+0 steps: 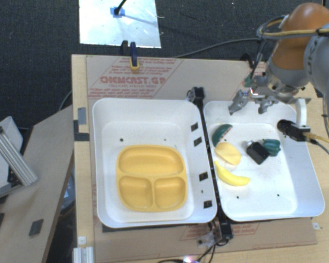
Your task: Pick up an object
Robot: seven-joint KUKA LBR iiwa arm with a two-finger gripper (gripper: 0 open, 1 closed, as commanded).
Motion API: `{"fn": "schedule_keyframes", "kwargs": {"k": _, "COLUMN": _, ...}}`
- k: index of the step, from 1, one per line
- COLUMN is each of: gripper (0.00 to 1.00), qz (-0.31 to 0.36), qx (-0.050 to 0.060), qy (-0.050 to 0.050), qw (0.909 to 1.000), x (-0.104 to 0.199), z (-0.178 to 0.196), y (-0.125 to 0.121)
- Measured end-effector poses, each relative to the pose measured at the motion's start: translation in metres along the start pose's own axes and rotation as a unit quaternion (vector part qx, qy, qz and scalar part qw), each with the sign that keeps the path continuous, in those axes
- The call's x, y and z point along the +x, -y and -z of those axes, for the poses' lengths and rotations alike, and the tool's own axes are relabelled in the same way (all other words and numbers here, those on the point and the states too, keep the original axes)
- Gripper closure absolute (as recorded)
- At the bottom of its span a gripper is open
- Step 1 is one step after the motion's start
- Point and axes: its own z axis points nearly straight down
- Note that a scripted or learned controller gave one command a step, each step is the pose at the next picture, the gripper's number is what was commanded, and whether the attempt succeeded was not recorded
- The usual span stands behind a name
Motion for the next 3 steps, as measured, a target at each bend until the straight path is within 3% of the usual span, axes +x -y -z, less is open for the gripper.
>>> {"fn": "schedule_keyframes", "kwargs": {"k": 1, "gripper": 0.00, "qz": 0.001, "qx": -0.006, "qy": 0.001, "qw": 1.0000, "x": 0.000, "z": 0.008, "y": -0.003}}
{"fn": "schedule_keyframes", "kwargs": {"k": 2, "gripper": 0.00, "qz": 0.000, "qx": -0.004, "qy": 0.000, "qw": 1.0000, "x": 0.001, "z": -0.049, "y": 0.006}}
{"fn": "schedule_keyframes", "kwargs": {"k": 3, "gripper": 0.00, "qz": 0.002, "qx": -0.005, "qy": 0.000, "qw": 1.0000, "x": 0.004, "z": -0.108, "y": -0.002}}
